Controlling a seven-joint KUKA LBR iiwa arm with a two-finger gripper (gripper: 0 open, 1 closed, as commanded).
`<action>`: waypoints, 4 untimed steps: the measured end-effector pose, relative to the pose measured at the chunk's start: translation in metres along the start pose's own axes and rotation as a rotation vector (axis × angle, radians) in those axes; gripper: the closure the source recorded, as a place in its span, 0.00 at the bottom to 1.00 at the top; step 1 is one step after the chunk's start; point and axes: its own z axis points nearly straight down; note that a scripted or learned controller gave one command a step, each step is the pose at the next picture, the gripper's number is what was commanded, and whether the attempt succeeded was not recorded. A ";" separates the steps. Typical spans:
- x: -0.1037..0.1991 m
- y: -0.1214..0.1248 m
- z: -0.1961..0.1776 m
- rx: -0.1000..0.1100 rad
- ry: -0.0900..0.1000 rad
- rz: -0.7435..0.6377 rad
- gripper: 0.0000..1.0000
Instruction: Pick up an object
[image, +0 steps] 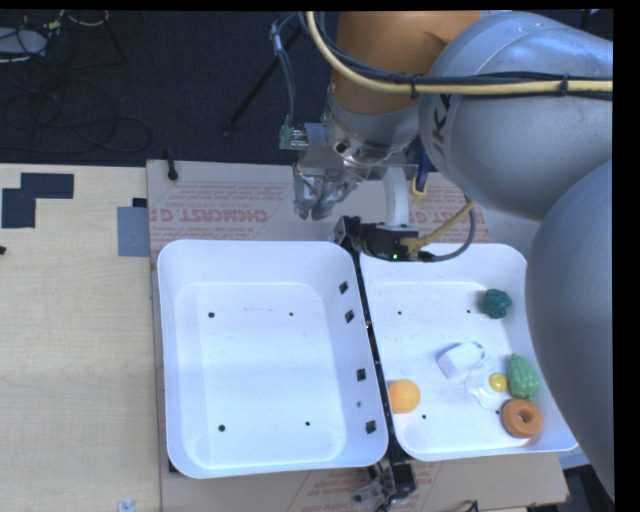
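The things to pick from all lie in the right bin (505, 262): an orange ball (404, 396) near its front left corner, a small clear cup (460, 358) tipped on its side in the middle, a little yellow piece (498, 382) just beside it, a knobbly green toy (522, 377), a brown ring like a doughnut (522, 418) at the front right, and a dark green lump (495, 302) toward the back. All 6 sit on the bin floor, untouched.

The gripper (318, 200) hangs well apart from them, behind the back rim of the left bin (180, 300), over the cardboard sheet (230, 205) under both bins. Nothing is between its fingers as far as I can see, but they blur into 1 grey mass, so I cannot tell whether they are spread or pressed together.

By my reckoning the pick has not begun: choosing a target, crossing to the right bin, descending and closing are all left.

The arm's big grey body (560, 150) covers the right bin's far right edge, and something may lie beneath it.
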 end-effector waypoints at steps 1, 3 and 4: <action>0.070 -0.029 -0.143 -0.003 0.002 -0.002 1.00; 0.099 -0.019 0.037 0.013 -0.005 0.000 1.00; 0.099 -0.019 0.028 0.016 -0.006 -0.003 1.00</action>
